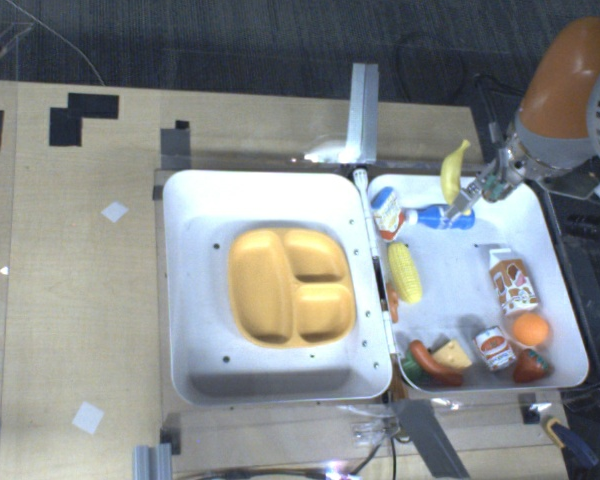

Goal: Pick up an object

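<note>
Left bin (185,268): just a yellow divided tray (290,286) sitting mid-bin. Not a likely pick.

Right bin (550,238), left to right: small blue-white pack (385,208) at the far-left corner, corn (405,272) just nearer than it with its long axis running far-to-near, a sausage (432,360) and cheese wedge (451,353) along the near wall, a can (493,348), a carton (511,280), an orange (530,328), something red (533,366) in the near-right corner.

Target, as I judge it: the banana (453,171), at the far wall of the right bin, long axis roughly far-to-near with a slight tilt, curved. Can't tell if it rests on the floor or leans on the wall. A blue item (442,217) lies just near of it.

Gripper (472,194) sits immediately right of the banana's lower end, touching or nearly so. Fingers point down-left toward the blue item. Too small and blurred to read how wide they stand, and I can't see anything clearly between them, so no confirmed hold.

Key relation: banana lies left and slightly far of the fingertips, its axis roughly across the arm's reach from the right. A short shift left puts the fingers astride it. Risk: a nudge into the far wall or a pinch on the blue item instead.
</note>
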Robot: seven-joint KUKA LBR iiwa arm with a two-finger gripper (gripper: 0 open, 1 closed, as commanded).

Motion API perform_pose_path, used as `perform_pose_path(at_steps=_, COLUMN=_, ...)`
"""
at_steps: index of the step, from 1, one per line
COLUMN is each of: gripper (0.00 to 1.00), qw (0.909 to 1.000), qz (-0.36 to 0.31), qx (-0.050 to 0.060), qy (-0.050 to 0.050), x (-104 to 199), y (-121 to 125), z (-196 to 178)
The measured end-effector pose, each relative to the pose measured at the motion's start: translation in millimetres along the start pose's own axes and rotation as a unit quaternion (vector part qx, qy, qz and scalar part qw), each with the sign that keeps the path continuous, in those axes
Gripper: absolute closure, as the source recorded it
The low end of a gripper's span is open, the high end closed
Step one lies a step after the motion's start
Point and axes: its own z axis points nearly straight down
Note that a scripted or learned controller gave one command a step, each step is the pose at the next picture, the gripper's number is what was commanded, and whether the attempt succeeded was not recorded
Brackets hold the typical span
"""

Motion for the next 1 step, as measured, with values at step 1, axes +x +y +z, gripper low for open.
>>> perform_pose_path(at_steps=1, gripper=1.00, qw=1.0000, qz=-0.003, qx=0.000, qy=-0.001, x=-0.4, y=0.5, z=-9.5)
